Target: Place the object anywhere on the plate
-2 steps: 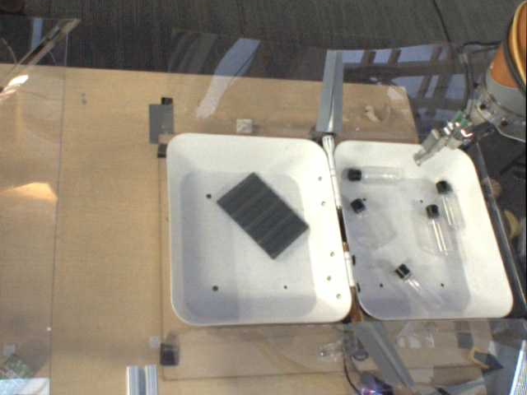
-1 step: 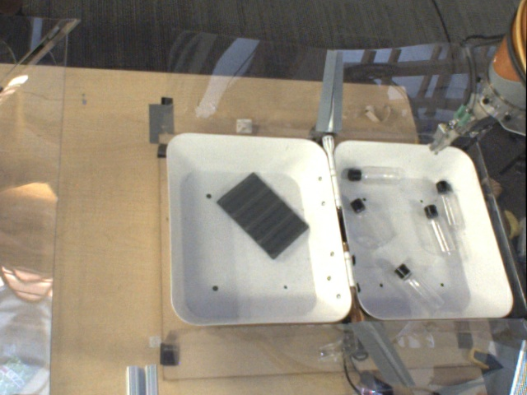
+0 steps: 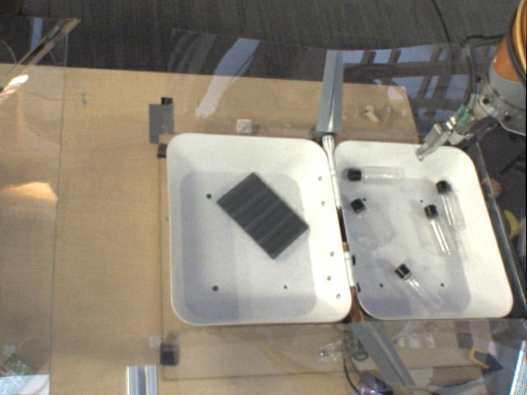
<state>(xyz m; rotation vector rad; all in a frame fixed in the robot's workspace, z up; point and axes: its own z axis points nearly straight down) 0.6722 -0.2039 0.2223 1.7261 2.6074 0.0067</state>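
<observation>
Above the right bin's [image 3: 494, 303] far right corner hovers the gripper [image 3: 430, 147], finger state impossible to tell; below, several clear black-capped vials [image 3: 375, 174], and in the left bin [image 3: 185, 303] a dark ribbed plate [image 3: 263, 215].

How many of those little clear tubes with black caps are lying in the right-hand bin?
5, though clear glass is hard to see, so one may be missed: one at the top, one below it, two on the right side, one near the bottom.
</observation>
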